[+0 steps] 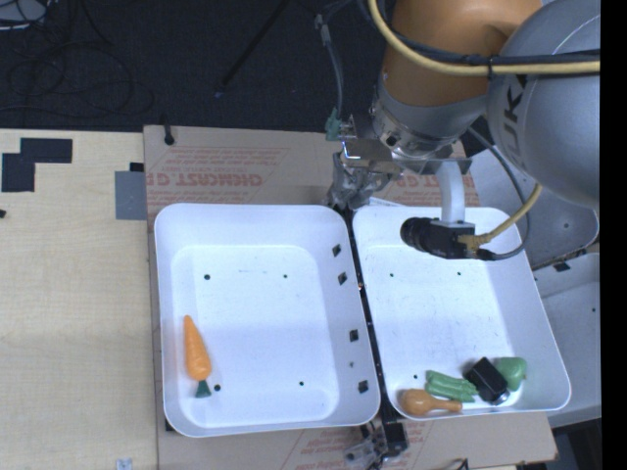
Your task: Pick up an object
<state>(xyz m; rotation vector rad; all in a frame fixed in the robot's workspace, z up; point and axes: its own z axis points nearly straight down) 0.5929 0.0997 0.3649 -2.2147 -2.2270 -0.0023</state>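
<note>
Two shallow white bins sit side by side on a sheet of brown cardboard (pixel 245 169) that lies on the bench. The left bin (pixel 171 262) holds a single toy carrot (pixel 196 351), orange with a small green top, lying near the bin's left wall toward its near-left corner, its green end pointing at the near edge. The right bin (pixel 534 302) holds a small cluster pressed into its near edge toward the near-right corner: an orange pear-shaped toy (pixel 427 402) closest to the divider, a green pod-like piece (pixel 451 386) just beside it, a black block (pixel 486 380) touching the pod's right end, and a rounded green piece (pixel 511 368) on the far side of the block. The grey arm with its orange band enters from the right and hangs over the far edge of the bins; the gripper (pixel 355 189) is at the far end of the seam where the two bins meet, above the rims, and whether it is spread or closed cannot be told from this angle, since the metal parts blur together against the cardboard. Nothing is seen in its grasp. The carrot lies well apart from the gripper, diagonally across the left bin, and the cluster in the right bin is likewise well apart, along the opposite, near edge.
</note>
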